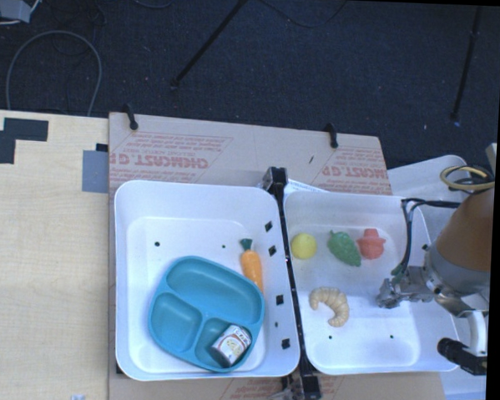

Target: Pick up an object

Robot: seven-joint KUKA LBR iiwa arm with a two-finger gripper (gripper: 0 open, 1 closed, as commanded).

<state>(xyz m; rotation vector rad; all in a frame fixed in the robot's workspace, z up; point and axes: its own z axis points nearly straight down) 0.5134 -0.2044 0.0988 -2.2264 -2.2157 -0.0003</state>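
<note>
In the right bin lie a yellow lemon, a green pepper, a red strawberry-like toy and a tan croissant. My gripper hangs low at the right side of that bin, right of the croissant and below the red toy, touching none of them. The left bin holds a blue divided plate with a small can lying in its lower compartment, and an orange carrot beside the plate's upper right edge.
A black divider with clips runs between the two bins. Cardboard lies under and behind the bins. The arm's grey and orange body overhangs the right bin's right wall. A wooden bench top extends to the left.
</note>
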